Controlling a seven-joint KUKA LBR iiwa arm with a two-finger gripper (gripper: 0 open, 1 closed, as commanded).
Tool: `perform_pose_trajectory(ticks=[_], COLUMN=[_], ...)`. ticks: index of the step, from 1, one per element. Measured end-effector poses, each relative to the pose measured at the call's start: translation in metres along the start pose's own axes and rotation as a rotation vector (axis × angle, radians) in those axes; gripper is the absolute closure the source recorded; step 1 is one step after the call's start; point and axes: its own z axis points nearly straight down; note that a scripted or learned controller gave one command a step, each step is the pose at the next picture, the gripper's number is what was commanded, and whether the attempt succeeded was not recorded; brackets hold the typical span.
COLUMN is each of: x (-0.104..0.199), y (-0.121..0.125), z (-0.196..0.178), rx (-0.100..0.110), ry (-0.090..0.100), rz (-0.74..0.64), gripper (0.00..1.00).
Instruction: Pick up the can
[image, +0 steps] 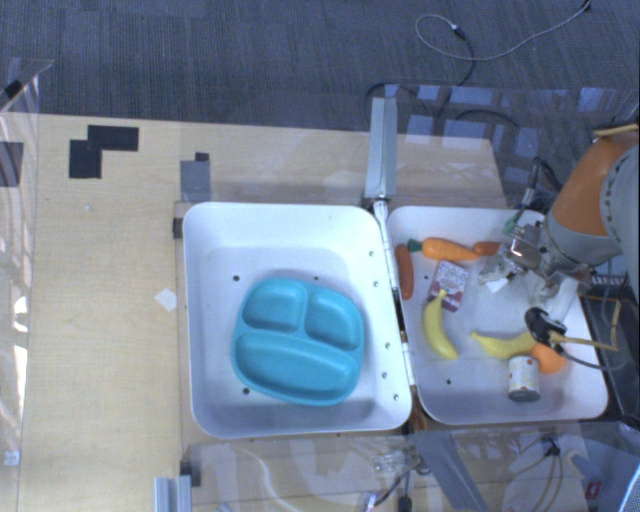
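The can (522, 378) is small and pale with a dark rim. It stands upright near the front right corner of the right bin (590, 408). My gripper (506, 260) hangs over the back right part of that bin, well behind the can and apart from it. It sits close to the right end of a carrot (449, 249). I see nothing held in it.
The right bin also holds a reddish sausage (404, 271), a small packet (449, 284), two bananas (437, 329) (505, 344) and an orange piece (550, 361) just beside the can. A blue divided tray (298, 340) lies in the left bin (200, 300).
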Motion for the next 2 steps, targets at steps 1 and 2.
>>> perform_pose_trajectory(ticks=[1, 2], x=[0.036, 0.030], y=[0.038, 0.050], z=[0.001, 0.002], rx=[0.034, 0.013], ry=[-0.015, -0.006], rz=[0.036, -0.247], gripper=[0.00, 0.00])
